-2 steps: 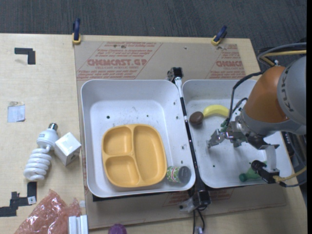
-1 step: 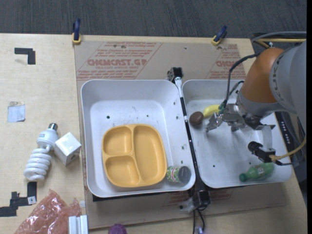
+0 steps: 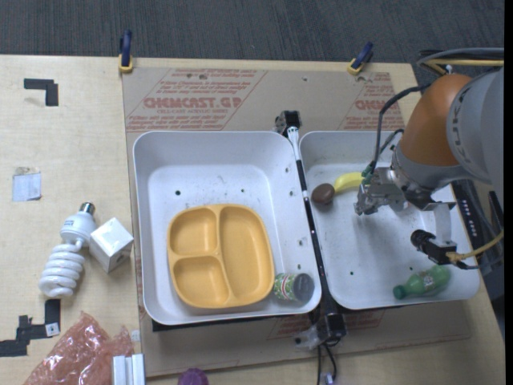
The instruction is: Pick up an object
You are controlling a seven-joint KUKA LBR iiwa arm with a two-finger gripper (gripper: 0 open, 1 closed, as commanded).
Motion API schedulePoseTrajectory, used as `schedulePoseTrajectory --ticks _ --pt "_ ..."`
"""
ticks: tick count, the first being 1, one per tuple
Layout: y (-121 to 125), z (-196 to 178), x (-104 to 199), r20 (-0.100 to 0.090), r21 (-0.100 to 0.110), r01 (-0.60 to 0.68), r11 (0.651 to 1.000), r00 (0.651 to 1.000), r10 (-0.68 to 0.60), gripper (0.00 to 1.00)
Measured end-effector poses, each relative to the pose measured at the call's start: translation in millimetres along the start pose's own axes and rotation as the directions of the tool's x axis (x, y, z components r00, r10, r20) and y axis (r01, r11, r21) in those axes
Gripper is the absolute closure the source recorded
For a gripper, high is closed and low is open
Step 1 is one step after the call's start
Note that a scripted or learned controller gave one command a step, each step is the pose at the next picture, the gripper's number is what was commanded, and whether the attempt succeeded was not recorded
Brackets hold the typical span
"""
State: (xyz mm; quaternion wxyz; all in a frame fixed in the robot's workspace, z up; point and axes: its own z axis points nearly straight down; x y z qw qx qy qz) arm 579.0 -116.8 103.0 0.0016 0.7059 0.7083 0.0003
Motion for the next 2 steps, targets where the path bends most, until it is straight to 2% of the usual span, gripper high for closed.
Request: schedulePoseTrajectory --ticks 1,2 --pt "0.0 0.0 0.0 0.000 0.000 0.000 1.000 1.000 0.000 0.00" --pt "-47.5 10.8 19.5 -0.002 0.003 -0.006 1.000 1.000 0.006 0.00"
